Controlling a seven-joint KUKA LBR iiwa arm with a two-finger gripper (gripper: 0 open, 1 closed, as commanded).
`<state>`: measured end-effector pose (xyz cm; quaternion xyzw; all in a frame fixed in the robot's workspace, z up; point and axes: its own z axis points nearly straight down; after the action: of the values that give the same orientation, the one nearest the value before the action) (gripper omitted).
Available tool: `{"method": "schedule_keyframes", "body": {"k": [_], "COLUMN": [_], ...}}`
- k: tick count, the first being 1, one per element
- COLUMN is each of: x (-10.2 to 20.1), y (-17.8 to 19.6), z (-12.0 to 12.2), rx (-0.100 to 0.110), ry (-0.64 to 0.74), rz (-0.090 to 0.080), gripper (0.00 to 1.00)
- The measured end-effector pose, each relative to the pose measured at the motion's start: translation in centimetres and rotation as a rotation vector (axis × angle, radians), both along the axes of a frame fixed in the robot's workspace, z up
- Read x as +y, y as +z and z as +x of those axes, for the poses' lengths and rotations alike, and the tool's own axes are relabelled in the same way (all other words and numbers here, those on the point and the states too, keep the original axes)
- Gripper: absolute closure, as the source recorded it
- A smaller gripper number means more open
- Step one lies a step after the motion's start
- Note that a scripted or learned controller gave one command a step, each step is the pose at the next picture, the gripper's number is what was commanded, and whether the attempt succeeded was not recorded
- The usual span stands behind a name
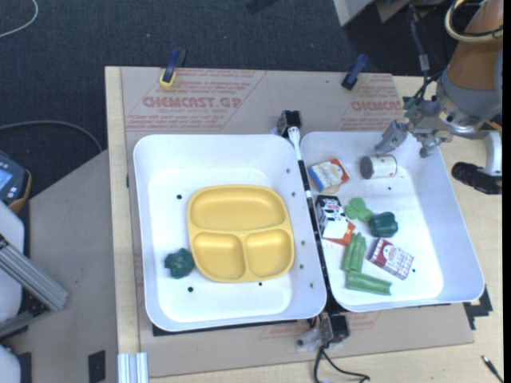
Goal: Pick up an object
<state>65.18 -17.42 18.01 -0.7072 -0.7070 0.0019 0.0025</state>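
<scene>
The grey arm with its orange band (477, 58) reaches in from the right, and its two-finger hand (409, 138) hangs over the far end of the right shallow white bin (455, 214), its grey fingers (390, 138) spread apart with nothing between them. Just beside the hand, toward the near side, a small white cylinder with a dark end (378, 166) lies on its side on the bin floor. Left of it sits a small white and orange packet (328, 173). Nearer the front of that bin lie a dark green rounded piece (382, 223), light green vegetable-shaped toys (356, 252) and a red and white carton (390, 258), close together. The left white bin (152, 214) holds a yellow plastic divided plate (239, 231) in the middle and a dark green lumpy toy (180, 262) just beside the plate's near left corner. Both bins rest on the cardboard-covered desk (239, 94).
</scene>
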Motion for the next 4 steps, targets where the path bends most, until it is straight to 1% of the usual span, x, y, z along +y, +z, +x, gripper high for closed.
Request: {"method": "schedule_keyframes", "body": {"k": [1,2,3,4], "x": [0.4,0.5,0.5,1.2], "y": [-5.9,-9.8,-8.4,-3.5], "z": [-1.0,-1.1,-0.9,-0.2], "rx": [0.003,0.000,-0.004,-0.014], "ry": [0.000,0.001,0.001,0.002], "rz": [0.001,0.001,0.000,-0.003], "gripper": [0.00,0.00,1.00,1.00]}}
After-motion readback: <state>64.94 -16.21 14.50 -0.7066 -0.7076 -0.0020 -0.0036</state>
